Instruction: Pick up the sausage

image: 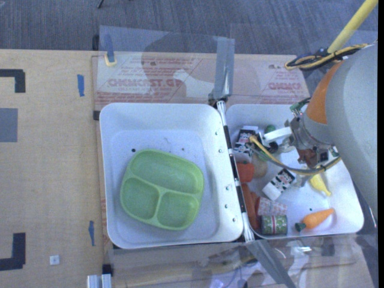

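Claw is low over the right bin, upper right part, tucked under the wrist and cables. Can't tell whether it's spread or closed; the wrist blocks it.

Key relation: a small red-brown piece sits right at the claw, just below and right of it. Best guess is that this is the sausage. It's mostly hidden, so I can't tell its long axis or whether the claw has it or is only touching it. Not calling it gripped.

Caveat: a long red item lies along the right bin's left wall, long axis parallel to that wall, well left of the claw. If that's the real target, the claw has to cross the bin.

Right bin contents outward from the claw:
- banana just below it
- black-and-white carton down-left
- carrot near the front wall
- green can, with a pink packet touching it from above
- orange-red lump and a dark printed box by the left wall

Left bin: only a green divided plate, nothing on it.

Both bins sit side by side on the tabletop, rims touching.
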`<state>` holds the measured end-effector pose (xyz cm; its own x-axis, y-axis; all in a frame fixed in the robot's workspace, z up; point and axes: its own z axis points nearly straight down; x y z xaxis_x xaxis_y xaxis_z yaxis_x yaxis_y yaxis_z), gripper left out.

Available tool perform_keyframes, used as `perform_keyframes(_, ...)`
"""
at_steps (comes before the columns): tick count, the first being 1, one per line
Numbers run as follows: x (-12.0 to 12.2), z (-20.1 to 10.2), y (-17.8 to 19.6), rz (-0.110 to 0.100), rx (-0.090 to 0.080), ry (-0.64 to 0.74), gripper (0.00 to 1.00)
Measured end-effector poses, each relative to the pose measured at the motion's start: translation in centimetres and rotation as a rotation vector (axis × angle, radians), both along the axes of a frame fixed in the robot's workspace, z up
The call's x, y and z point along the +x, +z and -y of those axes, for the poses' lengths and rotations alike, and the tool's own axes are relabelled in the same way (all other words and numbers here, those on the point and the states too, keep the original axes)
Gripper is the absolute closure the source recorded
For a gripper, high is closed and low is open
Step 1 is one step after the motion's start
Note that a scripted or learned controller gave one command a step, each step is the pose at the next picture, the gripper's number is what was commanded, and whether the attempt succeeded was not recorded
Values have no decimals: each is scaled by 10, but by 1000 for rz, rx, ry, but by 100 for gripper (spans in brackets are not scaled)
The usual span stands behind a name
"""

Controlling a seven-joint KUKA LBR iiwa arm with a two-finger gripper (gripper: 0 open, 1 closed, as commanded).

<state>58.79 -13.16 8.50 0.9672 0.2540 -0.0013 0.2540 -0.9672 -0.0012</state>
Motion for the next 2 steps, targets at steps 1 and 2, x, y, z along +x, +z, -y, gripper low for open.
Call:
perform_keyframes(1, 68, -27, 0, -3, 0, 5, 0)
perform_keyframes(2, -7, 60, 0, -2, 3, -56, 0)
